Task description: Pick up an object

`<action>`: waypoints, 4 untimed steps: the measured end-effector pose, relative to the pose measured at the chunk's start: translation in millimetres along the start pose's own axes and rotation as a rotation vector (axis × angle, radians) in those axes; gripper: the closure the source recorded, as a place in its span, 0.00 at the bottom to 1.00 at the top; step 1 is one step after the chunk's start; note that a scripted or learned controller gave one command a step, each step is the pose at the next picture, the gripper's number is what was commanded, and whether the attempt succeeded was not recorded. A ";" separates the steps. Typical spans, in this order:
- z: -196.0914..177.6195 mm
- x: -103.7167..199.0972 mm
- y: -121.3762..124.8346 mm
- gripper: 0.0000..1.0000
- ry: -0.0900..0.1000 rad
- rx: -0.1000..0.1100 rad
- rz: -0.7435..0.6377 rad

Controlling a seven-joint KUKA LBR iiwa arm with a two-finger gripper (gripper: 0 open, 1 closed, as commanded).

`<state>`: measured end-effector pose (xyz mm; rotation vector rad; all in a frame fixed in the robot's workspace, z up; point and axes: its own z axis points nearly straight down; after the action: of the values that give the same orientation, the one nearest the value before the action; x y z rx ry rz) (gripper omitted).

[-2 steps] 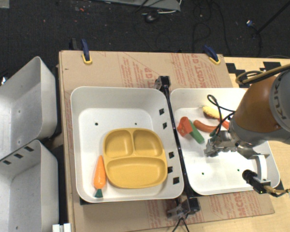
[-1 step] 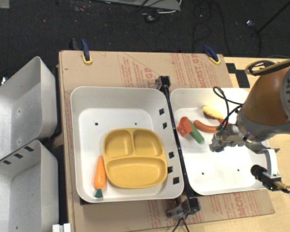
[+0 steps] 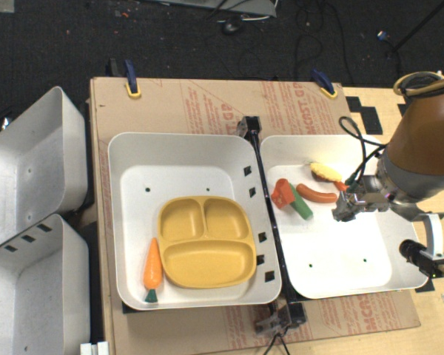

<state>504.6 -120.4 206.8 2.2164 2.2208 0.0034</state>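
Two shallow white bins sat side by side on the cardboard-topped bench, left bin and right bin, touching along a black divider strip. Left bin held a yellow compartment plate with three sections, lying flat near the bin's middle. A toy carrot lay just beside the plate's left edge, orange body with green tip pointing toward the near wall. Right bin held four toys clustered in its upper left part: a red pepper, a green piece touching the pepper's lower right, a sausage lying roughly level just right of the pepper, and a yellow corn-like piece above the sausage near the far wall. The arm came in from the right, orange band above the wrist, cables looped over it. The claw was low over the right bin, just right of the sausage's end and near the corn piece; whether it touched either could not be told. Nothing was seen between its fingers, and whether they were apart or together could not be told from this angle. Rest of the right bin floor was bare white with a few small holes. Two more white bins stood off the bench at the left, tilted.
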 end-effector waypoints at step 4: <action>-12.2 161.4 54.3 1.00 0.002 0.003 -0.006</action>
<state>558.5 41.1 219.1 2.2123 2.2297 0.0022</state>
